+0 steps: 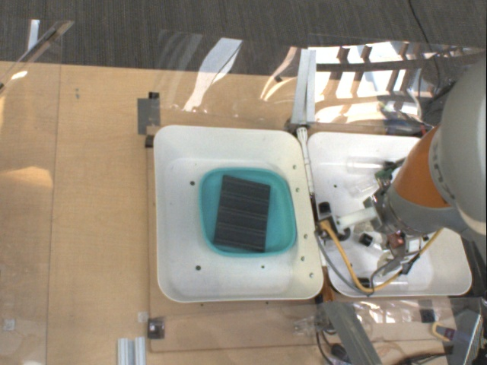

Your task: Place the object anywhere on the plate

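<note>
A dark ribbed block (242,214) lies flat in the middle of the teal plate (283,219). The plate sits in the middle of the left white bin (175,272), with bare bin floor all around it. The grey arm (449,166) bends low over the right bin (456,280). I cannot tell how its fingers stand. The worktop (76,226) is smooth brown wood.

We read this as a robotics lab: a wooden counter (76,204) bearing two white bins (228,280) fixed by metal brackets (148,116), clear guard panels (213,67), loose cables (342,253), and a grey-and-orange industrial arm (449,173) over dark carpet (152,6).
</note>
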Robot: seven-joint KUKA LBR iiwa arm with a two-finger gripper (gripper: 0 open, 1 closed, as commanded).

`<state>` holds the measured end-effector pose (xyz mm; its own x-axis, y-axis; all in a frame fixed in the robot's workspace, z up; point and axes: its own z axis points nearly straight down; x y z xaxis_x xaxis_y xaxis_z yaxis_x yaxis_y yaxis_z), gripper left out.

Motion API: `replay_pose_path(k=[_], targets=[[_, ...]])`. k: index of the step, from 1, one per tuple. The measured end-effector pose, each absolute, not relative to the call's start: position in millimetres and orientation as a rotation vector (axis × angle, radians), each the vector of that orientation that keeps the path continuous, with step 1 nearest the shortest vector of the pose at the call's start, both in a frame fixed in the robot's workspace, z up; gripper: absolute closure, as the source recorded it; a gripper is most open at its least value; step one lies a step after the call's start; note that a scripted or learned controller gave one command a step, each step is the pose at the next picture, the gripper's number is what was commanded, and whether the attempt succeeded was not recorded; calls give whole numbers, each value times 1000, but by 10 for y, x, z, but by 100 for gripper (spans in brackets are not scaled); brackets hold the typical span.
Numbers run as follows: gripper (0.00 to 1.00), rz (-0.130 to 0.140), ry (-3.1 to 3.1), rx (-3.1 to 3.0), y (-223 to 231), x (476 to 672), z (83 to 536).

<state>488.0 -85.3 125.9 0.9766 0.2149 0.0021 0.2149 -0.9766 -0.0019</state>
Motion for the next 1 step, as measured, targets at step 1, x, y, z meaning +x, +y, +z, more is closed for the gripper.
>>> replay_pose_path(k=[1], targets=[[0, -45, -327, -3128, -1042, 4971, 923]])
